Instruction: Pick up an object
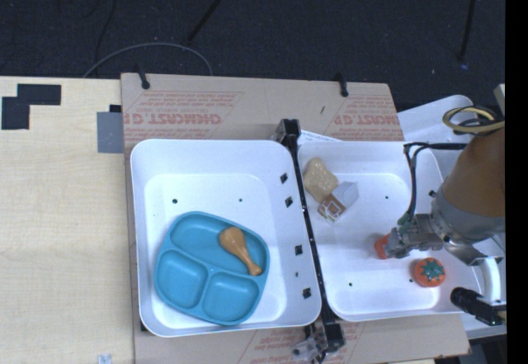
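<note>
The gripper [394,245] sat low in the right bin [363,304] against a red object [381,248] (grip state unclear), near a tomato [429,272].

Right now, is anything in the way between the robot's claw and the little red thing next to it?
No. The gripper sits right at the small red object in the right bin, with nothing visible between them. The orange tomato toy lies off to the side.

Looks like a robotics lab: robot arm [478,181] w/ orange band, two white bins [210,160] on cardboard sheet [247,111], loose cables [124,49] on dark carpet floor [289,16], wood counter [58,230].
</note>
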Tool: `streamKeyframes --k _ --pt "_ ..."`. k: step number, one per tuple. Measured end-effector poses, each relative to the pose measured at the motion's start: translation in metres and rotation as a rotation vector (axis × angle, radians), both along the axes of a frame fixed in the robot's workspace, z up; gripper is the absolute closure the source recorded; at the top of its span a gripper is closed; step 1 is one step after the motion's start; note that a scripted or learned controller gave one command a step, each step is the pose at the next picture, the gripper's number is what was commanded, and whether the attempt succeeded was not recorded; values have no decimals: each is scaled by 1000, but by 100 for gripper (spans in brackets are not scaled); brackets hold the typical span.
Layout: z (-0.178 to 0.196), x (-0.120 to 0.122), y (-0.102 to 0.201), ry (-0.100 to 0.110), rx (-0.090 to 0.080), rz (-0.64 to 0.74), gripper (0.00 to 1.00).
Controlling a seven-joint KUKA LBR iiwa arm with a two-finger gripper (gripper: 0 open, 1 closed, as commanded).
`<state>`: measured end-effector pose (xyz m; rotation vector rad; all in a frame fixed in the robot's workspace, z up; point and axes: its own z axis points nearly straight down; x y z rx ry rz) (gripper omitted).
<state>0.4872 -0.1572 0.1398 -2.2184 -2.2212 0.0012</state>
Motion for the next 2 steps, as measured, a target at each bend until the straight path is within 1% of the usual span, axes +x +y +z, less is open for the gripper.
streamKeyframes --k 1,2 --pt "43 -7 0 -1 0 0 100" --pt "86 -6 -1 -4 -1 0 100"
